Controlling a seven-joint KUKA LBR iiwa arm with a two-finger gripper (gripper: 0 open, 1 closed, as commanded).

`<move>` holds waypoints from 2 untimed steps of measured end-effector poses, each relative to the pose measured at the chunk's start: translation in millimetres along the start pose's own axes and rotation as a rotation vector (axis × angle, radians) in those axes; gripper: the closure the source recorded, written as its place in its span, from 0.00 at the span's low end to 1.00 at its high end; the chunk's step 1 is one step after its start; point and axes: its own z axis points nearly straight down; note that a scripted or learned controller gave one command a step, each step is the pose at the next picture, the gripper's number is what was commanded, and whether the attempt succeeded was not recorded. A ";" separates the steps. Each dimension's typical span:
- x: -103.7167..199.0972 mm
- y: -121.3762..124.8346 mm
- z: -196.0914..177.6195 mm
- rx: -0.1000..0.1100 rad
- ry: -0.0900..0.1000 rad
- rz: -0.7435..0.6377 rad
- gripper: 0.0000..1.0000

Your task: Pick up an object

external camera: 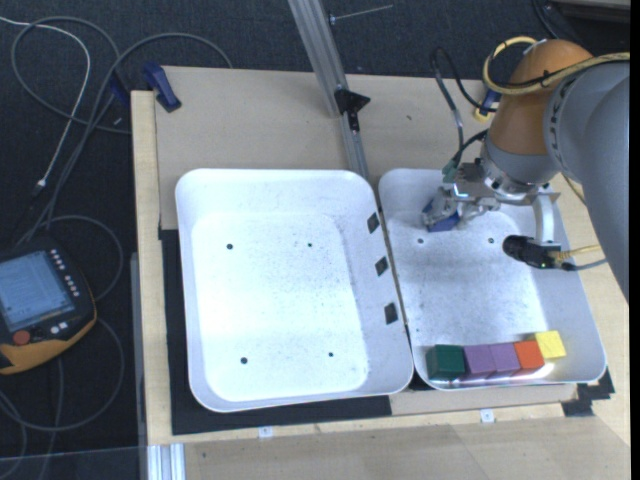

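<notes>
Hand (447, 208) low at far end of right bin (560, 298), fingers clamped on small blue object (438, 214). Green, purple, orange, yellow blocks (497, 355) in row along near wall.

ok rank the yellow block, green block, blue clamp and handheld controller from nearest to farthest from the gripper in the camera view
Measured from the gripper, at the far end of the right bin:
1. Yellow block, near right corner of that bin.
2. Green block, left end of the same row; close to the yellow one.
3. Blue clamp, the bench's far left corner.
4. Handheld controller, on the floor, far left.
</notes>
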 end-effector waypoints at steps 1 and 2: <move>86.3 20.1 -148.0 -0.021 -0.001 0.000 1.00; 83.0 18.4 -176.8 -0.016 -0.003 0.005 1.00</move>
